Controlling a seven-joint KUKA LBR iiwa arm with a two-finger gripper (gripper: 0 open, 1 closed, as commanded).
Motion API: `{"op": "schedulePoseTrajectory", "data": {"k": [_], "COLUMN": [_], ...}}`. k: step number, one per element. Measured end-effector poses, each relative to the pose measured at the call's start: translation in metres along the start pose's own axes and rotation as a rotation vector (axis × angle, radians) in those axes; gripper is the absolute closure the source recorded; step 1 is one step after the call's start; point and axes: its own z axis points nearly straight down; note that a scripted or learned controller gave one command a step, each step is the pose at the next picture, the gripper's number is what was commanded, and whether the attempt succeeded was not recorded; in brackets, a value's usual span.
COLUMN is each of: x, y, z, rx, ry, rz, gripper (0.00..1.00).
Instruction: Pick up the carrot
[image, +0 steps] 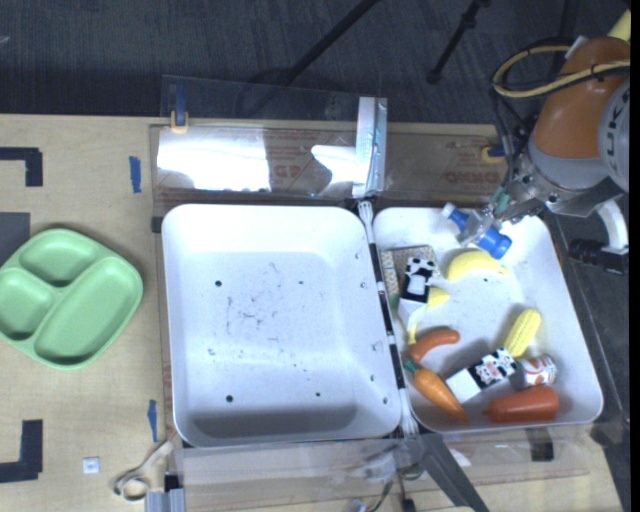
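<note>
From above, the carrot (437, 388) lies in the right bin (575, 330), near its front left corner: short, orange, tapered, slanting. The gripper (497, 212) hangs over the bin's far edge; its grip I cannot tell.

A robotics lab: a pale wooden bench (80, 160) marked with black tape corners, two shallow white plastic bins (200, 230) set side by side, tripod legs on dark carpet behind, and a grey, orange-banded robot arm (580, 110) trailing cables.
</note>
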Motion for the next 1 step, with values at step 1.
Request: {"op": "schedulePoseTrajectory", "data": {"k": [1], "x": [-0.0001], "y": [0.0016], "z": [-0.0114], "rx": [-0.005], "ry": [-0.003], "rz": [-0.002], "gripper": [1.0]}}
